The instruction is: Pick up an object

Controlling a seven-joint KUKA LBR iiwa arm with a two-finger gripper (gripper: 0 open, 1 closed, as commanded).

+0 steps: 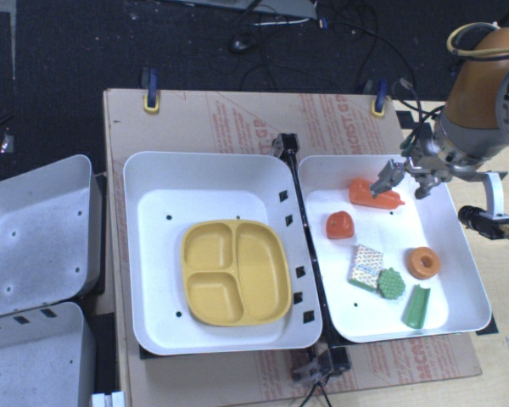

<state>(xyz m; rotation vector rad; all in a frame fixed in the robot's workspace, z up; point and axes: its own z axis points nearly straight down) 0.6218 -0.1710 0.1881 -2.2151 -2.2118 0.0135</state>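
Observation:
The right bin (458,253) holds several small objects: an orange carrot-like piece (369,195) at its back, a red round piece (340,225), a patterned square packet (366,266), a green bumpy ball (391,284), an orange ring (423,263) and a green stick (416,306). My gripper (405,181) hangs over the back of that bin with its fingers spread. One finger (383,182) is right at the carrot piece's right end, the other (426,186) is further right. Nothing sits between them.
The left bin (144,227) carries a yellow three-compartment plate (236,271). A black divider strip (301,236) runs between the bins. Two spare white bin lids (34,227) lie off the bench at left. Cables trail behind the bench.

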